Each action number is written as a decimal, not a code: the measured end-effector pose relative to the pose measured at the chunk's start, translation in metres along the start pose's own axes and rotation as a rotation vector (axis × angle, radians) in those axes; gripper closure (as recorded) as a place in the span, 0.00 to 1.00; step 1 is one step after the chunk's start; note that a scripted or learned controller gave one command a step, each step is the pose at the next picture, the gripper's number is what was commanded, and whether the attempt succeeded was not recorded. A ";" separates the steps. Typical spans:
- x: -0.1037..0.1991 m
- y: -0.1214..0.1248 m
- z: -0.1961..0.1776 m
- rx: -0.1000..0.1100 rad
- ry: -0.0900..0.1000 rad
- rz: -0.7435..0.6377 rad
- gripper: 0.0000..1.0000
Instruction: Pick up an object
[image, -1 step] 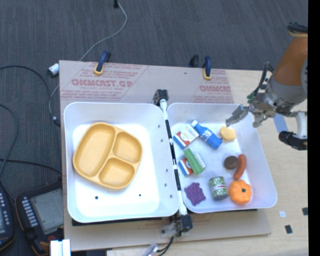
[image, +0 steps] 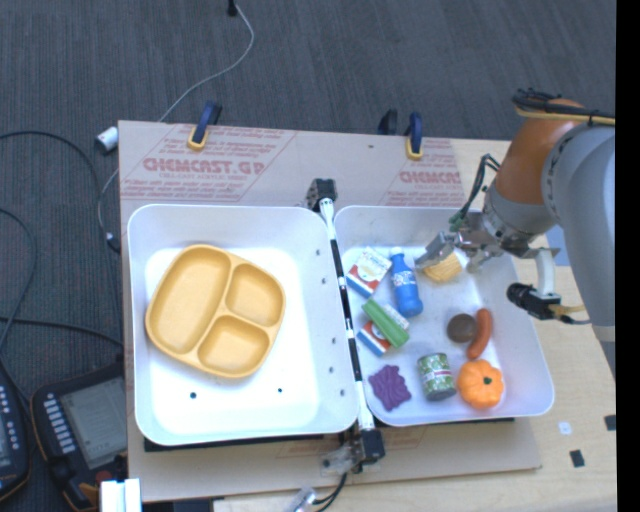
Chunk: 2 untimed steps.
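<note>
Near edge of the right bin (image: 520, 405): pumpkin (image: 480, 384), green can (image: 435, 376) and purple grapes (image: 389, 386), all resting on the floor. Next row back: brown ball (image: 461, 327) touching a carrot (image: 481, 332), plus a green block (image: 386, 323). Further back: blue bottle (image: 404, 284) and a small carton (image: 367, 269). Left bin (image: 140, 300) has just the yellow divided plate (image: 215, 309). Gripper (image: 458, 249) is at the far side of the right bin with a yellow wedge (image: 444, 267), probably cheese, right at its fingers. Looks clamped on it, judging by how the wedge sits between the tips, but can't confirm lift-off: no clear gap or shadow under it. So grasp likely done, raise still to do. Finger contact is small and partly masked by the wrist; can labels unreadable.
</note>
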<state>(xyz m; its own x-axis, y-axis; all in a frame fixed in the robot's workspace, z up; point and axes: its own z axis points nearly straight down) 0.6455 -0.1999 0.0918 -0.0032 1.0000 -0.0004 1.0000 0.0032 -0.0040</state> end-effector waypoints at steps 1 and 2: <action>0.001 -0.001 -0.005 0.006 -0.001 -0.002 1.00; 0.076 -0.062 -0.089 -0.005 0.000 0.001 1.00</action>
<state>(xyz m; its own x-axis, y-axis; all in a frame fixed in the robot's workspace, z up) 0.5840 -0.1243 0.1805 -0.0019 1.0000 -0.0001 1.0000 0.0019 0.0012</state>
